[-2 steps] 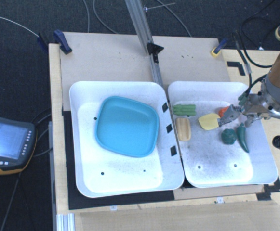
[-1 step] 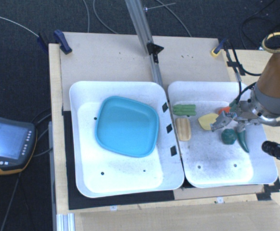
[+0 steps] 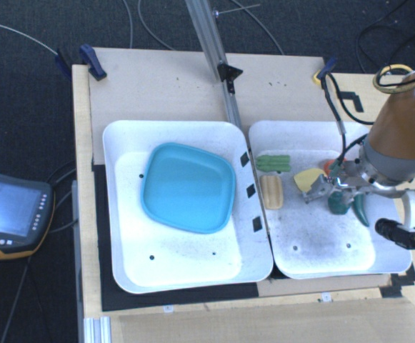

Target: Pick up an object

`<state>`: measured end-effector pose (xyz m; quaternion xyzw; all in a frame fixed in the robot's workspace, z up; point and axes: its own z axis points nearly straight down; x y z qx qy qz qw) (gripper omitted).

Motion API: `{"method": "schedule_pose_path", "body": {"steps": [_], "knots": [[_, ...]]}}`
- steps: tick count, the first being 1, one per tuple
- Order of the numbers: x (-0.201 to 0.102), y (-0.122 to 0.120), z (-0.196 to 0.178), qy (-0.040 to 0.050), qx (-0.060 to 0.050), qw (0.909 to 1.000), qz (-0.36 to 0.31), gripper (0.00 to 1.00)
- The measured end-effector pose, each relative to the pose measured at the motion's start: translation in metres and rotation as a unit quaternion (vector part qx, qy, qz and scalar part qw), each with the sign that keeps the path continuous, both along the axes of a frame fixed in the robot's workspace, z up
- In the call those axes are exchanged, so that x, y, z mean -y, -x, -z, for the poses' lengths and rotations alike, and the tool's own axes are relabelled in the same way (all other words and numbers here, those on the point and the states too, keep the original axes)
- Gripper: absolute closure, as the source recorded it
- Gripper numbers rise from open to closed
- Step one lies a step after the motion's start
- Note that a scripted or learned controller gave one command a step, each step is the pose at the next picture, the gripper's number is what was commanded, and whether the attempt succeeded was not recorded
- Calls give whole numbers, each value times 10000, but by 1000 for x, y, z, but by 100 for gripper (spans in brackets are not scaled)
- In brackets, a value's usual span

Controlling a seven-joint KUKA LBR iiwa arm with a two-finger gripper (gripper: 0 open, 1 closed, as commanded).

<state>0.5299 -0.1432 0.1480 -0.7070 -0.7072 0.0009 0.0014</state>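
Beige bench point(image 3: 157, 77) with two white bins: we see the gripper point(image 3: 320, 189) at middle right, grip state unclear, beside a yellow piece point(image 3: 306, 180), green object point(image 3: 273, 163) farther left.

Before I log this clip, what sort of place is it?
Probably a robotics lab test bench: two white bins clamped onto a board, loose cables across dark carpet, and a teach pendant lying beside the bench.

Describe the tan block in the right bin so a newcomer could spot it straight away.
Start at the right bin, the one the arm reaches into. Along its left wall, just below a green ridged piece, lies the tan block, standing lengthwise. It is the pale beige oblong; its neighbours are green, yellow or teal.
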Motion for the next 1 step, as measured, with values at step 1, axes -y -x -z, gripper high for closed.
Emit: {"method": "schedule_pose_path", "body": {"steps": [1], "knots": [[-1,1,52,-4,-6,10000,0,0]]}}
